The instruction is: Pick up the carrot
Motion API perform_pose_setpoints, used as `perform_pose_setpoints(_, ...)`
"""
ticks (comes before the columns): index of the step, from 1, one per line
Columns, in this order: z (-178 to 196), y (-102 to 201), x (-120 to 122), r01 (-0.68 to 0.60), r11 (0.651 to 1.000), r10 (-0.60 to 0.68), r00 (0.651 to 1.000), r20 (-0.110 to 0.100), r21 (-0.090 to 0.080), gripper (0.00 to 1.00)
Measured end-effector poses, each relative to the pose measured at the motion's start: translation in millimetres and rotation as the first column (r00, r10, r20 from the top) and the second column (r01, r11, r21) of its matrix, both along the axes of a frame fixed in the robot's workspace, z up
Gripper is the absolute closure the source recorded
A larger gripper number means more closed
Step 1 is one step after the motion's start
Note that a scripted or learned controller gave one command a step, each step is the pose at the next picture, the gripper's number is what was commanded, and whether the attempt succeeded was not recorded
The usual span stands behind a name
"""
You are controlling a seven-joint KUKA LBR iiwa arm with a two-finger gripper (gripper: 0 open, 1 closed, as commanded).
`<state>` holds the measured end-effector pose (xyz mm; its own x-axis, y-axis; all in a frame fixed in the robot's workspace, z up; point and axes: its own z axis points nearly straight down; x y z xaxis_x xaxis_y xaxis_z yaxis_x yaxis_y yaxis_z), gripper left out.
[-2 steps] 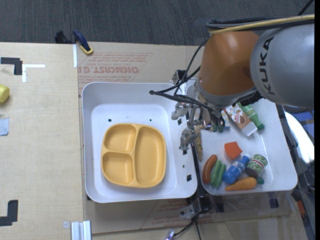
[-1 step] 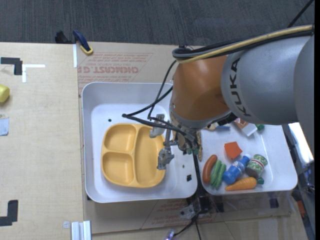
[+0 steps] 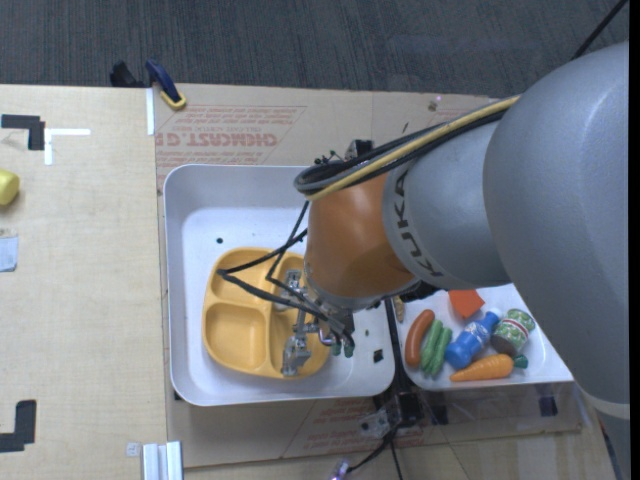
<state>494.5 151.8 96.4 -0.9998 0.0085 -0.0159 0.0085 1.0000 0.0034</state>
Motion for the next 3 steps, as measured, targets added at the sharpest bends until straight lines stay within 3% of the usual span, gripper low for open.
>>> perform_pose_setpoints(1, 3, -10, -4, -0.274, 0.962, 0.274, 0.961, 0.020, -0.006, 0.00)
perform_pose_setpoints(2, 10, -10, -7, -0.275, 0.962, 0.275, 0.961, 0.010, -0.005, 1.00)
perform_pose_setpoints(3, 19, -10, -4, -0.271, 0.962, 0.271, 0.962, 0.016, -0.004, 1.00)
